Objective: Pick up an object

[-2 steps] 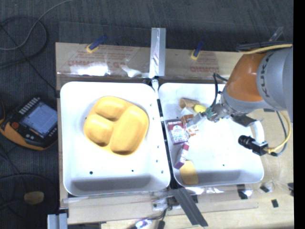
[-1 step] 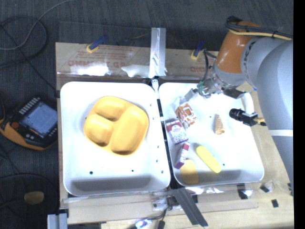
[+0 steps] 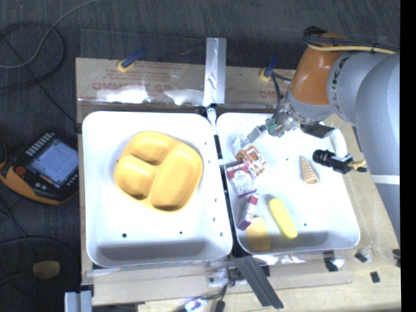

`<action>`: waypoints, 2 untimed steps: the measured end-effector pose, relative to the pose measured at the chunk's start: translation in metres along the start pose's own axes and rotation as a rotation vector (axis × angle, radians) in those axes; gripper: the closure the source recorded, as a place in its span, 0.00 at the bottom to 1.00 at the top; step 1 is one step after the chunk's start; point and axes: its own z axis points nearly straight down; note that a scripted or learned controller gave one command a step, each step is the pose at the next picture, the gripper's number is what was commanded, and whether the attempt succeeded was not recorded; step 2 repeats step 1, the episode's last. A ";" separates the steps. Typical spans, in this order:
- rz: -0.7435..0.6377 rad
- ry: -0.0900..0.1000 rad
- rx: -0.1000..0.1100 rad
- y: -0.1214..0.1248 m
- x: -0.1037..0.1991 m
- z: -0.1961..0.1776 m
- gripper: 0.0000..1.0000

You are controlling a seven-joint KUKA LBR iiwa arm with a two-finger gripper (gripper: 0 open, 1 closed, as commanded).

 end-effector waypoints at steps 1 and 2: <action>0.083 0.003 -0.006 -0.028 0.015 -0.002 0.00; 0.083 0.003 -0.006 -0.028 0.015 -0.002 0.00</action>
